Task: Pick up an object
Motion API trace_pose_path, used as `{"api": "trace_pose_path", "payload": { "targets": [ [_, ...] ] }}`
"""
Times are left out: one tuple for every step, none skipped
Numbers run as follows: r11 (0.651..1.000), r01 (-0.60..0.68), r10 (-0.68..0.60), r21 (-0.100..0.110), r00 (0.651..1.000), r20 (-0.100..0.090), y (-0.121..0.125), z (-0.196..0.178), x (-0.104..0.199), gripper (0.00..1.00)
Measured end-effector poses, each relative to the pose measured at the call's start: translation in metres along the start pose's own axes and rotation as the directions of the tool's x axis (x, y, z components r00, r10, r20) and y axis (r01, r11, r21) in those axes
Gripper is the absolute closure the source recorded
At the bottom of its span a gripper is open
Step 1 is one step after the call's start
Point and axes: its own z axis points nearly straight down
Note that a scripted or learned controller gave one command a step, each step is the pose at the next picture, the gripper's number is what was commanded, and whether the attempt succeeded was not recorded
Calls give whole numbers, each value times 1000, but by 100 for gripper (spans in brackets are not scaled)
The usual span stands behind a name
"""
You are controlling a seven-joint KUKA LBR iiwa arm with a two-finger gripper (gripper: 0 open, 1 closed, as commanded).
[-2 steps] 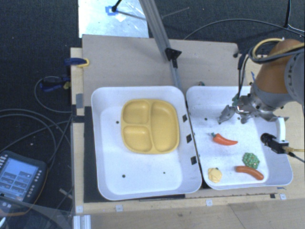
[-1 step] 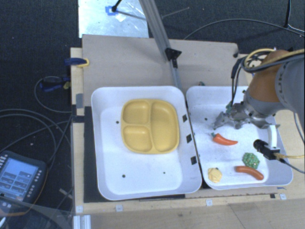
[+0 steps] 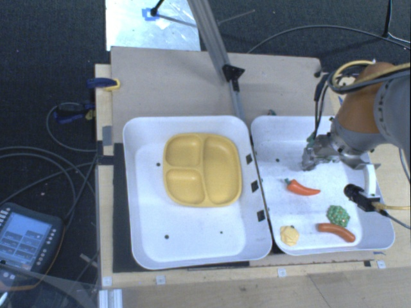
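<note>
Camera view. The arm (image 3: 376,111) reaches in from the right and holds its gripper (image 3: 313,158) low over the upper part of the right bin (image 3: 273,133). Whether the fingers are apart or together cannot be told at this resolution; nothing is seen between them. Four candidate objects lie in that bin: an orange pepper (image 3: 302,187) just below the gripper, a green piece (image 3: 338,215) nearer the right wall, a sausage-like red piece (image 3: 336,231) just under it, and a small yellow piece (image 3: 289,235) at the bottom left corner. All four rest on the bin floor, apart from one another and from the gripper.

Step in hand, as a judgement: approach, before any grasp. The pepper is the nearest target. The next move calls for shifting the gripper toward the viewer until it stands over the pepper, turning the fingers across its narrow width, then descending and closing.

Surface and room. The left bin (image 3: 144,236) holds a yellow tray (image 3: 202,169) with three compartments. Both bins sit on a pale bench (image 3: 167,76), with a blue and yellow clamp (image 3: 103,83) at its left edge. A grey pole (image 3: 209,31) slants in from the top. Beyond the bench the floor is dark carpet strewn with cables, and a pendant (image 3: 22,239) with a lit screen lies at lower left.
</note>
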Motion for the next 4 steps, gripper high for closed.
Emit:
{"api": "trace_pose_path", "payload": {
  "targets": [
    [1000,3,-3,-5,1000,2,3,-64,-5,100],
    [1000,7,-7,-3,1000,1,2,-109,-1,100],
    [1000,8,-8,-2,1000,1,3,-163,-1,100],
    [1000,12,-12,-1,1000,-1,18,-168,51,100]
  ]
}}
